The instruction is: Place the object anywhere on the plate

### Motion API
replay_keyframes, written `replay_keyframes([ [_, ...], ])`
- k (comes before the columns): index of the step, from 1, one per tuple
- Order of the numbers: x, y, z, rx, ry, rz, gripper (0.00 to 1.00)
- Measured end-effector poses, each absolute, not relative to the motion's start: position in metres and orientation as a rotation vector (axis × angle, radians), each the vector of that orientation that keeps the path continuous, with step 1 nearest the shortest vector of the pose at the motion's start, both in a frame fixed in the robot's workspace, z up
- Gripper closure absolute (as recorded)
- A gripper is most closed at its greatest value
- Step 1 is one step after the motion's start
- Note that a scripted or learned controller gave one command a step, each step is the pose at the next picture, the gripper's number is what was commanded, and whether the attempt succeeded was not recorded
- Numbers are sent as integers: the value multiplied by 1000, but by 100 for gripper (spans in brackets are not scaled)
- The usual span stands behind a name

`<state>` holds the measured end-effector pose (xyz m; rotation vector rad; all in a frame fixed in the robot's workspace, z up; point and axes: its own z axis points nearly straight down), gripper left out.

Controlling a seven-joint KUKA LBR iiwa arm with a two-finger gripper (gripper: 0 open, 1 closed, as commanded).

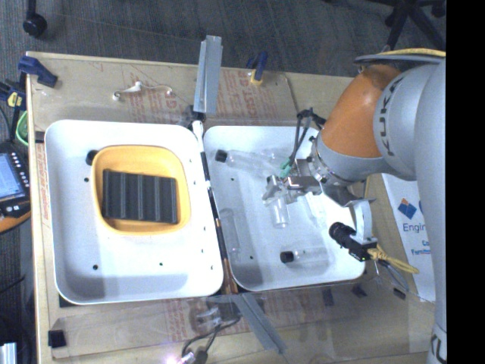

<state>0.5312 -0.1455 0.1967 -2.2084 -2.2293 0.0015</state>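
Note:
A yellow plate (138,158) lies in the left bin (68,203), with a dark grey ridged block (141,196) on it. In the right bin (250,271) lie clear plastic tubes: one with a black cap (221,156) at the far left, another with a black cap (287,257) near the front. A third clear piece (281,215) lies mid-bin. My gripper (276,189) hangs low over the middle of the right bin, just above that clear piece. The view is too cluttered to tell whether anything is in its grasp.
A metal bar (207,74) stands behind the join of the two bins. A blue clamp (258,65) sits on the bench's far edge. A screen device (10,180) is at the left. Papers (409,218) lie right of the right bin.

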Motion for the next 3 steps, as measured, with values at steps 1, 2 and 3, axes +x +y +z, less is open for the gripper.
replay_keyframes([
  [1, 581, -64, 191, -2042, -2384, 2, 100],
  [2, 601, 8, 191, -1973, -2441, 2, 100],
  [3, 601, 8, 191, -1973, -2441, 1, 0],
])
